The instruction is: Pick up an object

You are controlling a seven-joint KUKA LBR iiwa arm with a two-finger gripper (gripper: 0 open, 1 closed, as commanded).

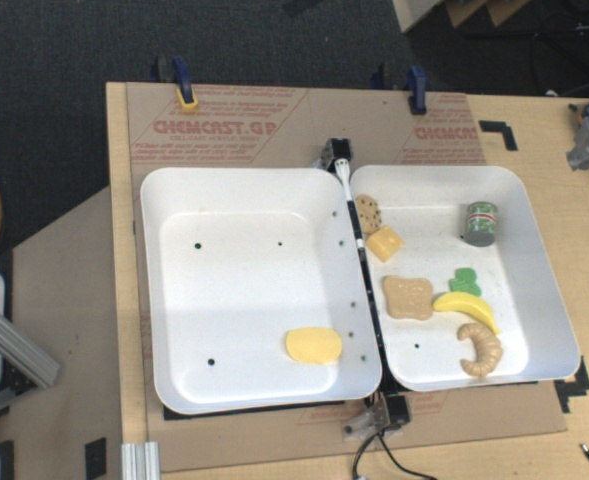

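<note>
Just left of the shared rim (366,298), near its lower end, a yellow oval piece (314,346) lies flat and alone on the floor of the left bin (174,268). We judge it a light, smooth toy, probably stiff plastic and a little slippery. Closing across its short width from above should give the firmest hold.

Right of the shared rim things crowd: a toast slice (408,297) just beside it, then a banana (467,309), a croissant (481,349) and a green piece (465,281) close together. A can (480,223) stands farther right and up. We cannot tell how the gripper is set.
</note>
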